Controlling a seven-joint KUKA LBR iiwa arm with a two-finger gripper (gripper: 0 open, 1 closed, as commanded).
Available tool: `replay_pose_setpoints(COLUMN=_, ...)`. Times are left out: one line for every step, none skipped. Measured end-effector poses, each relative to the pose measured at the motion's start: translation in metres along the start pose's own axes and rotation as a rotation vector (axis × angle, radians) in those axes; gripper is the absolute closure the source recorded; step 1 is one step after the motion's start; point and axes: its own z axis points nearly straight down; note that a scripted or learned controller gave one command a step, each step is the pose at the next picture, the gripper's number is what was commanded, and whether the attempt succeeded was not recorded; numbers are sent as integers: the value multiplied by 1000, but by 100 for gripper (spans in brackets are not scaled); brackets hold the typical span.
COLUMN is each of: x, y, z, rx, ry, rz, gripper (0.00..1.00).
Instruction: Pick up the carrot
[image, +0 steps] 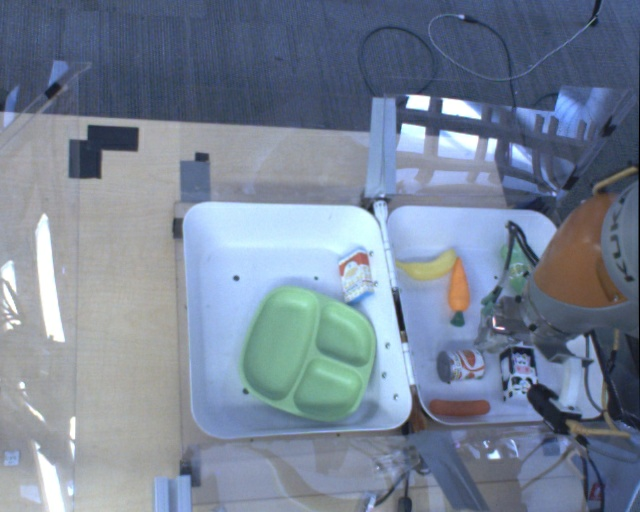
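The bench (110, 330) is light wood and carries two shallow white bins side by side. The left bin (215, 300) is the wider of the two in view; the right bin (425, 325) adjoins it along a shared middle edge.

The arm (590, 265) enters from the right, grey with an orange band, and covers the right part of the right bin. The gripper (497, 325) hangs low over that bin, near its middle, just above a can. Whether the fingers are open or closed cannot be told; nothing is seen between them.

A green divided plate (310, 352) with three compartments lies in the left bin, toward its lower right. A small carton (356, 275), white with red and blue print, sits just above the plate near the bin's right wall.

Right bin contents, largest first:
- banana (428, 266), yellow, lying near the upper left.
- carrot (458, 290), orange with a green stem end pointing down, just right of the banana and touching or nearly touching its tip; it lies on the bin floor, apart from the gripper.
- can (461, 365), on its side, below the carrot.
- sausage (459, 407), red-brown, along the lower wall.
- a small black-and-white box (518, 372), right of the can.
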Motion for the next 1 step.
replay_pose_setpoints(x=93, y=9, z=-99, rx=-4, ry=0, rz=-149, gripper=100)
